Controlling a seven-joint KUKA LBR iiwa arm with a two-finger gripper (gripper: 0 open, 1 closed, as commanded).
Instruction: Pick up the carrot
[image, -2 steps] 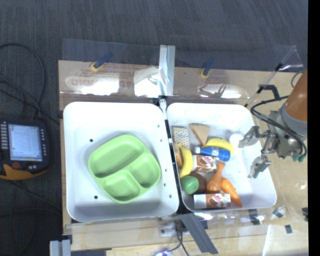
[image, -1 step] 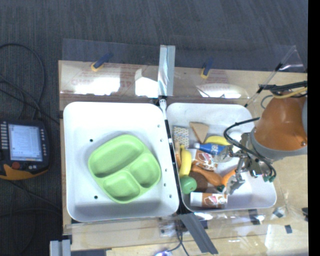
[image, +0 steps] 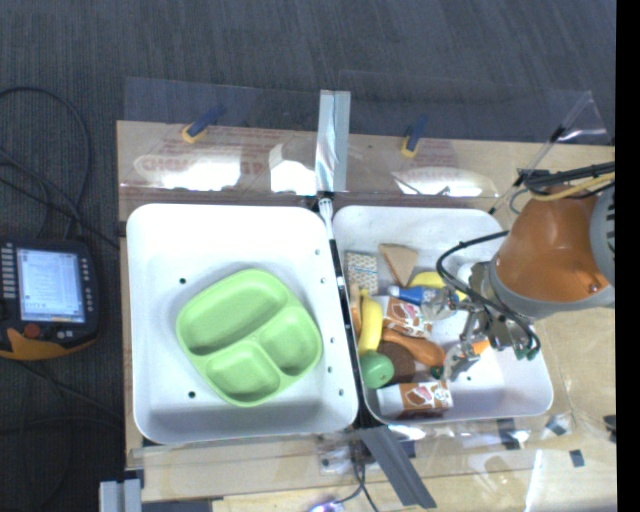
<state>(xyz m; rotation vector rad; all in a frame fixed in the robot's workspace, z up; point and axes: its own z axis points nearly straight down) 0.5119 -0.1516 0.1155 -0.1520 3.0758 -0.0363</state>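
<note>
Hovering over cluttered right bin

Camera view: gripper low in the right bin, fingers state cannot tell, nothing visibly held. Carrot lies just left of it, between banana and a printed packet; print unreadable. Green ball touches the banana's lower end. Left bin holds a green divided plate. Handheld screen off the desk, text too small.
</note>
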